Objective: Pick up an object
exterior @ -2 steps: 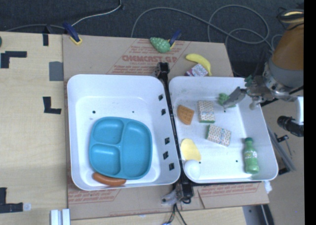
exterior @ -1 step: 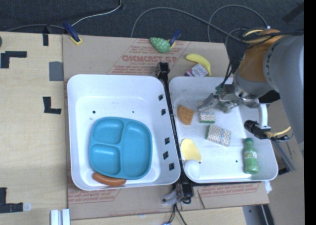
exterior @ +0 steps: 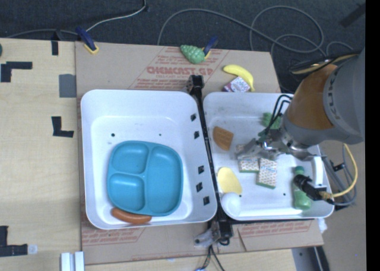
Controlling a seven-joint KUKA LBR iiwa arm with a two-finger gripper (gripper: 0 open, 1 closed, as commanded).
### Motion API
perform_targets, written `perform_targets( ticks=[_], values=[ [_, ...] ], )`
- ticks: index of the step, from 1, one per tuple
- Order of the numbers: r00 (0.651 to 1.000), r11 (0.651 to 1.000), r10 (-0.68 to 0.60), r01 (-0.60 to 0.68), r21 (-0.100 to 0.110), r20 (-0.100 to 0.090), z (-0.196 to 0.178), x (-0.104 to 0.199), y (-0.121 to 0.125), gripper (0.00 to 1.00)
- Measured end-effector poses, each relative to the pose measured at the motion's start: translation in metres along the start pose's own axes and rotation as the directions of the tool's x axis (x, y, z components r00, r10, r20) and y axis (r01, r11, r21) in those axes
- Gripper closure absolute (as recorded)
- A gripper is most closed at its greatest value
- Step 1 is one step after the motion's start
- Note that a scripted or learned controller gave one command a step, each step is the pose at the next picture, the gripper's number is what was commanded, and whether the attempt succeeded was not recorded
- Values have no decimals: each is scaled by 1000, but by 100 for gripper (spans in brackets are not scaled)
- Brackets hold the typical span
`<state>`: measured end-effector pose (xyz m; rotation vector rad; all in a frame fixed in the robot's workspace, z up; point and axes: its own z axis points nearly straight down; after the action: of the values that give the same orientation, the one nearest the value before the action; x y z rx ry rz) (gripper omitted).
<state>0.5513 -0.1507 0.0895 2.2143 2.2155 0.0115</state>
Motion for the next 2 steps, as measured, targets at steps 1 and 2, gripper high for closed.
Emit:
perform_targets(
  ticks=[1,2],
  values=[
    [1000,1000,-3,3,6,-1,4,52,63,0],
    [1000,1000,-1,1,7,1,3,50,22,0]
  ],
)
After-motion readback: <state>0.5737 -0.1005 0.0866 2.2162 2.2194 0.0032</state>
